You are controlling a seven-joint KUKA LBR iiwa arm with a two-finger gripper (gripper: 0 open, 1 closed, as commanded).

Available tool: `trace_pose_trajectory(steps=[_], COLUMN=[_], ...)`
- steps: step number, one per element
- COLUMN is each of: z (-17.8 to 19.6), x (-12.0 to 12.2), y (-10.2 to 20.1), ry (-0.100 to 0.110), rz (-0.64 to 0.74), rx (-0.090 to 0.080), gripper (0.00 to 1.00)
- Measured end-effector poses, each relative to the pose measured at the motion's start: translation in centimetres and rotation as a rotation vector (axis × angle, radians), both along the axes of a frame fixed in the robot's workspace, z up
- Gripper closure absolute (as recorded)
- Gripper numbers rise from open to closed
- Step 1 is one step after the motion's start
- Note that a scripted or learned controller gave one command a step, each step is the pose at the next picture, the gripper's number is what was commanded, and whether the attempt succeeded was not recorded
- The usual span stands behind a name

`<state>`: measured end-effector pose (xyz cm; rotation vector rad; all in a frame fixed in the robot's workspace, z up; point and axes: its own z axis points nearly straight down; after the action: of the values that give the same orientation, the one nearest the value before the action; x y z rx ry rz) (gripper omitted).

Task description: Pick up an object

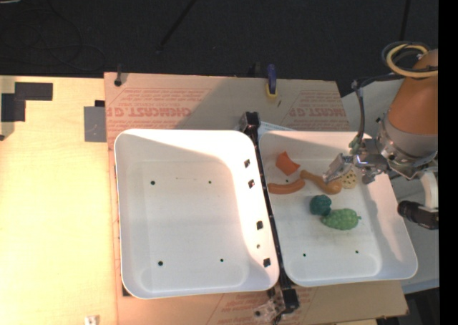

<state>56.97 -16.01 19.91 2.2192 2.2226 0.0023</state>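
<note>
The arm (415,112) reaches in over the right bin (386,263), its orange band above the wrist near that bin's far right corner. The gripper (342,173) sits low inside the bin, close to the far wall and toward the right side. Its fingers (335,170) point left toward the cluster of objects, but whether they are spread or pressed together cannot be told, since the metal parts blur into the pale speckled object (349,180) just beside them. Nothing is clearly seen between the fingers.

The objects lie in the far half of the right bin. An orange wedge-shaped piece (287,162) rests nearest the far wall. A long orange sausage-like piece (285,187) lies just in front of it, close to the divider between the bins. A curved tan piece (318,181) runs from the wedge toward the gripper and appears to touch the speckled object. Nearer the middle of the bin sit a dark teal ball (320,205) and, touching it on the right, a bumpy green object (340,219).

The left bin (143,273) sits beside it on the cardboard-covered surface (179,105).
</note>
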Motion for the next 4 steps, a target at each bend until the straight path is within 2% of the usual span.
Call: trace_pose_trajectory(steps=[1, 2, 3, 4], z=[-0.3, -6.1, -6.3, -11.4], x=[0.2, 2.0, 4.0, 0.9], y=[1.2, 0.7, 0.1, 0.9], ry=[0.004, 0.009, 0.002, 0.008], rz=[0.000, -0.001, 0.003, -0.002], rx=[0.001, 0.001, 0.000, 0.001], gripper=[0.00, 0.00, 0.00, 0.00])
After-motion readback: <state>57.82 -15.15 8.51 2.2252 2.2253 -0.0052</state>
